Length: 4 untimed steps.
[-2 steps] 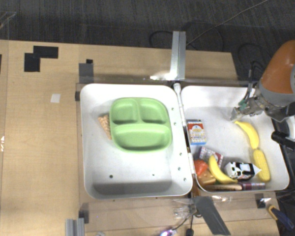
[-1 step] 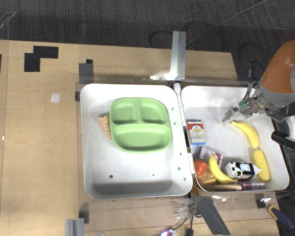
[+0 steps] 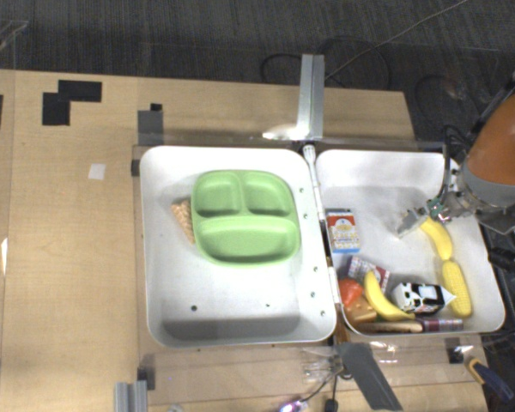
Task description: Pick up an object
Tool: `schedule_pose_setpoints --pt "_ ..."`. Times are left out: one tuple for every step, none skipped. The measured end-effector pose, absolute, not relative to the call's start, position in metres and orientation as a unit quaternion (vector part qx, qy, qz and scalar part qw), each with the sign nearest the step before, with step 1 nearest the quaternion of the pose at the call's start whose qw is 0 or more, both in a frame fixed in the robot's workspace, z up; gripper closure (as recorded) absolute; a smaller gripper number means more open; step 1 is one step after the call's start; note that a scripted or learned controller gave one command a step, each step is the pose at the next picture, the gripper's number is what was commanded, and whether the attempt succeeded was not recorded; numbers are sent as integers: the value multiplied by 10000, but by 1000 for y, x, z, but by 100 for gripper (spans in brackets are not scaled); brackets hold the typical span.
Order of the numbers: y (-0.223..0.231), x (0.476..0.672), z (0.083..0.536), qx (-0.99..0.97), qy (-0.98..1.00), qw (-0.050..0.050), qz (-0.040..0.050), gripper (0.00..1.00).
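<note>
The gripper (image 3: 419, 215) hangs low over the right bin (image 3: 373, 177), reaching in from the right under the arm's orange band (image 3: 504, 140). Whether it is open or closed I cannot tell at this size, and nothing can be seen caught in it. Its tip sits at the upper end of a yellow banana-shaped piece (image 3: 439, 238), touching it or just above it; which of the two is not clear. That piece runs away from the gripper down and slightly to the right, its long axis nearly in line with the bin's right wall. So the nearest candidate lies directly below the tip, and a grasp would probably need to close across that long axis, not along it. Just beyond its lower end is a yellow corn cob (image 3: 457, 287), lying much the same way. Farther toward the bin's near-left corner are a curved banana (image 3: 381, 297), a small black-and-white object (image 3: 419, 296), a red item (image 3: 350, 292) and a small carton (image 3: 342, 231). The left bin (image 3: 167, 256) holds a green divided plate (image 3: 244, 215), well apart from the gripper.
</note>
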<state>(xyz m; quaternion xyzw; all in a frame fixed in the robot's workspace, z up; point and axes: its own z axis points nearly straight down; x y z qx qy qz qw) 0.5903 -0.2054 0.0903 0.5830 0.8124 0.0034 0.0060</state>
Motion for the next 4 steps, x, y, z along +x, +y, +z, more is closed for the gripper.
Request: schedule_pose_setpoints --pt "-201 589 91 5434 8394 77 26 0" --pt "-199 591 102 5436 8393 91 49 100" --pt "-199 652 138 5041 8636 38 15 100" --pt "-122 671 221 5093 8606 37 21 100"
